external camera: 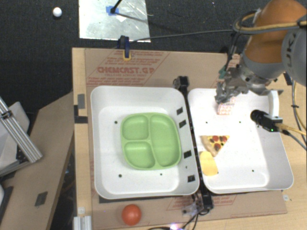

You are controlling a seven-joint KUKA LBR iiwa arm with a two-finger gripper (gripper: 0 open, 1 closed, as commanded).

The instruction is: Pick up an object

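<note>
My arm reaches in from the right of the view, and my end effector (pixel 224 97) hangs over the far part of the right bin (pixel 259 169), beyond the toy pizza slice (pixel 216 143). I cannot tell whether the end effector is spread or closed from this angle.

A small pink and white object (pixel 225 109) lies on the bin floor just beyond the pizza slice, directly under the tip of my end effector. I cannot tell whether the two are touching, and nothing shows as gripped.

The pizza slice lies flat near the bin's left wall, pointing toward the near edge. A pale yellow piece (pixel 208 164) lies just nearer than the pizza slice, almost touching its tip.

To the left of the pizza slice, across the divider between the bins, the left bin (pixel 105 109) holds a green tray (pixel 149 140) with three compartments, lying flat near the bin's middle.

An orange ball (pixel 131 214) rests on the counter (pixel 79 71), nearer than the pizza slice and well to its left, outside both bins. Far beyond the pizza slice and to its left, a blue clamp (pixel 124 47) sits at the counter's back edge, with a shiny foil sheet (pixel 114 13) behind it. A small white ball (pixel 57 12) lies further left of that sheet.
</note>
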